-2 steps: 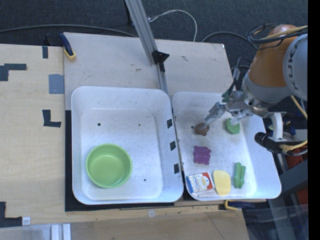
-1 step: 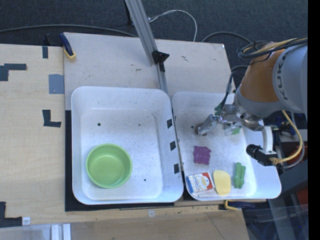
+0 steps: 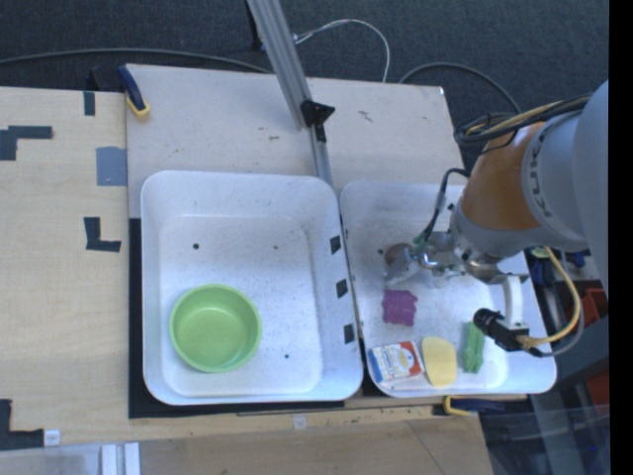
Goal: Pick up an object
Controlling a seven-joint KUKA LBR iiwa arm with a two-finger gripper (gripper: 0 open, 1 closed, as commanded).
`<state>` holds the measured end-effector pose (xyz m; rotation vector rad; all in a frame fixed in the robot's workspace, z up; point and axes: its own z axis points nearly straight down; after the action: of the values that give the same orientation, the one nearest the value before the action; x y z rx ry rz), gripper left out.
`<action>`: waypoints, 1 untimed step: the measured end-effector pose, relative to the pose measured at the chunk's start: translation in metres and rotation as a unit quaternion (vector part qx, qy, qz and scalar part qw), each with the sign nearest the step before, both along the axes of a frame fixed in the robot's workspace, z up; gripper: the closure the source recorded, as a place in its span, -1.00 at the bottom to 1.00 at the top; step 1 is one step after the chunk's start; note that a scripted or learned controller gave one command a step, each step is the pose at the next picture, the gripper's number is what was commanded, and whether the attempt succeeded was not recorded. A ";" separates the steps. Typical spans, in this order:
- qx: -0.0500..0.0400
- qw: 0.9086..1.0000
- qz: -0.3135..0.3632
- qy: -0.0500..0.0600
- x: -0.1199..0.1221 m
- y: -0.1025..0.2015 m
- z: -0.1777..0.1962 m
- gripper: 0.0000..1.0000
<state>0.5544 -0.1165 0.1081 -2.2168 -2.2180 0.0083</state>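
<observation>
- One purple block [image 3: 400,307], small and squarish, lies on the floor of the right bin [image 3: 368,206]. It sits near the bin's middle and touches nothing else.
- The gripper [image 3: 413,257] hangs just above the purple block in the camera view, close to it but apart. A small grey round shape sits at its tip. Whether the tool is spread or pressed together cannot be told, and nothing is seen pinched in it.
- Three more items line the bin's near edge, below and to the right of the purple block:
  - one red-and-white packet [image 3: 396,361], its print too small to read;
  - one yellow lump [image 3: 439,360], just beside the packet;
  - one green stick-shaped piece [image 3: 473,347], just beside the lump on its far side from the packet.
- No brand name or lettering can be read anywhere in the scene.
- The arm [image 3: 514,191], grey with an orange band, reaches in from the right of the purple block, with cables trailing off its wrist.
- One left bin [image 3: 237,191] stands to the left of the purple block, side by side with the right bin. It holds one green bowl [image 3: 215,328], upright, in the near corner farthest from the block.
- A grey metal post [image 3: 282,47] slants up and to the left of the purple block, meeting the bench where the two bins join.
- One yellow-and-blue clamp [image 3: 134,92] sits far to the upper left of the purple block, at the board's corner.
- Several dark tape marks [image 3: 99,234] dot the wooden bench [image 3: 59,295], far left of the purple block.
</observation>
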 end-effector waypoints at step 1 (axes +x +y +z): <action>0.000 1.000 0.001 -0.002 0.001 0.001 0.013 1.00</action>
<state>0.5559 -0.1156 0.1208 -2.2156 -2.2222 0.0040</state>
